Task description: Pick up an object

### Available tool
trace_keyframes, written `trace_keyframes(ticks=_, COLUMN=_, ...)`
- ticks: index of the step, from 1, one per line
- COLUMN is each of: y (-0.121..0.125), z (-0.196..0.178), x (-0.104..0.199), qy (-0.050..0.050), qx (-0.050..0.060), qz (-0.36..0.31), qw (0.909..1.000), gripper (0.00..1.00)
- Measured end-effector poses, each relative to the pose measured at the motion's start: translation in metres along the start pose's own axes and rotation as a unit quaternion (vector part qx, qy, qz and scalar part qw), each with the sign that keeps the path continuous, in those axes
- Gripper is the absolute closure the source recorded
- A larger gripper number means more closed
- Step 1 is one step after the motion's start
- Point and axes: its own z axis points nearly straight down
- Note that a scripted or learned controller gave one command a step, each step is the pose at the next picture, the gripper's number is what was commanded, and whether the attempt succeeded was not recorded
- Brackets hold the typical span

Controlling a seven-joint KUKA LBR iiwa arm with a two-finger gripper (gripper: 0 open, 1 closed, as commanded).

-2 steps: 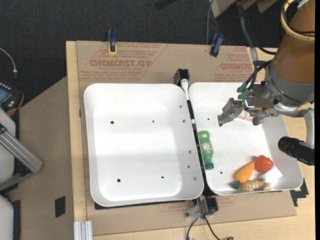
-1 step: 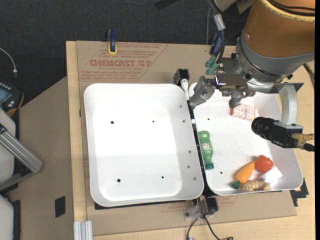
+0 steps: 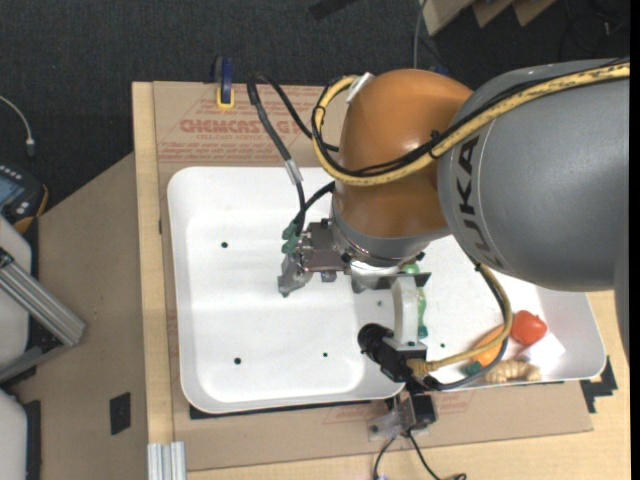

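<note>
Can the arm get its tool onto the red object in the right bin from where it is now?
Probably, after a sideways move: the tool sits low over the left bin, while the red object lies uncovered near the right bin's front edge.

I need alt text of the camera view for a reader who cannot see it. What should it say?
A grey robot arm with an orange band reaches from the right over two shallow white bins, its gripper low above the left bin. A red object and a tan one lie in the right bin.
</note>
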Motion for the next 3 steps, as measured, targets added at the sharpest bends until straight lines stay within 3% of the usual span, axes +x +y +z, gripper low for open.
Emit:
trace_keyframes(ticks=1, y=0.001, z=-0.175, x=-0.014, qy=0.002, qx=-0.012, qz=0.002, qw=0.9999, gripper=0.00)
trace_keyframes(ticks=2, y=0.064, z=-0.252, x=-0.043, qy=0.000, qx=-0.010, qz=0.005, qw=0.9999, gripper=0.00)
trace_keyframes(ticks=3, y=-0.002, z=-0.279, x=-0.023, qy=0.000, qx=-0.005, qz=0.002, qw=1.0000, gripper=0.00)
